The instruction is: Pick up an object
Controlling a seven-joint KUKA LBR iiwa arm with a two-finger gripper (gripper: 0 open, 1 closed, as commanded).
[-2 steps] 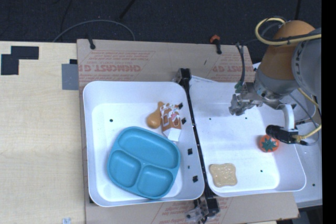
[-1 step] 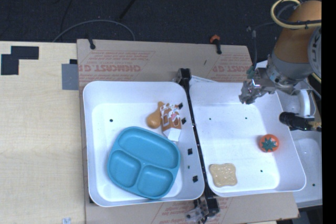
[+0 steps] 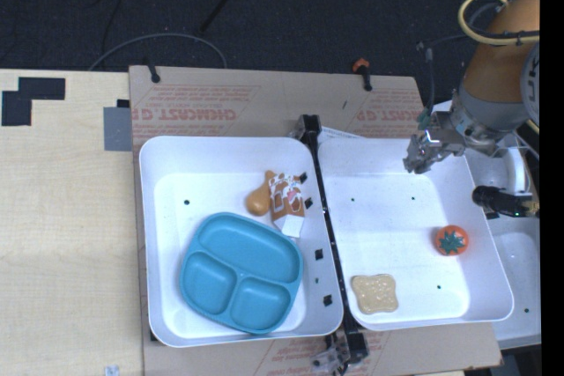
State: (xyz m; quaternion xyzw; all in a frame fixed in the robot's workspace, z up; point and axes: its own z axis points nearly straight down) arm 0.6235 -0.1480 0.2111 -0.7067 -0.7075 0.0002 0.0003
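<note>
My gripper (image 3: 421,156) hangs over the far right corner of the right bin (image 3: 388,317), with nothing visible between its fingers. In that bin a small red and green tomato-like toy (image 3: 450,240) lies near the right wall, below and to the right of the gripper. A tan slice of toast (image 3: 374,293) rests near the bin's front edge. The left bin (image 3: 159,189) holds a blue divided plate (image 3: 241,272) and, behind it, a brown and white toy (image 3: 278,195) close to the divider.
A black bar (image 3: 319,216) marks the divide between the two bins. Cardboard (image 3: 229,106) lies under both bins, with a pale wooden bench (image 3: 62,216) to the left. The middle of the right bin floor is bare white.
</note>
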